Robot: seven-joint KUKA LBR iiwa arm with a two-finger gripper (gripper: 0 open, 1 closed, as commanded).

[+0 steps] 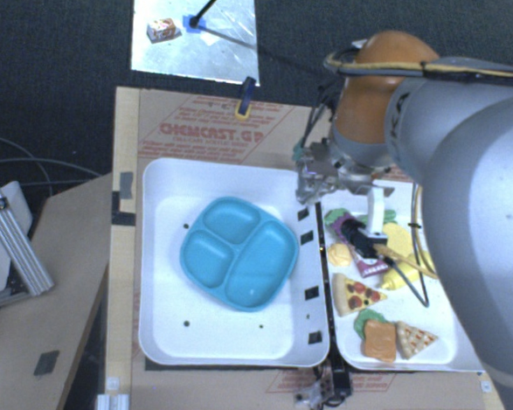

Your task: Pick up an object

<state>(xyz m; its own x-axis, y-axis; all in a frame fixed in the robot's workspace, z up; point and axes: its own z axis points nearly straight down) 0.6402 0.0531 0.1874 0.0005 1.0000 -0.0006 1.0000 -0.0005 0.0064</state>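
You see the gripper (315, 188) hanging over the divide between the two bins, at the far end; whether its jaws are spread, you cannot tell. The left bin (156, 324) holds a glossy blue compartment plate (238, 253). Toy food (368, 295), including flat pizza wedges (358, 294), clusters in the right bin (457, 350).

left bin (156, 324): my blue divided plate (238, 252) sits mid-floor
bench's far edge: my yellow-handled tool (245, 97)
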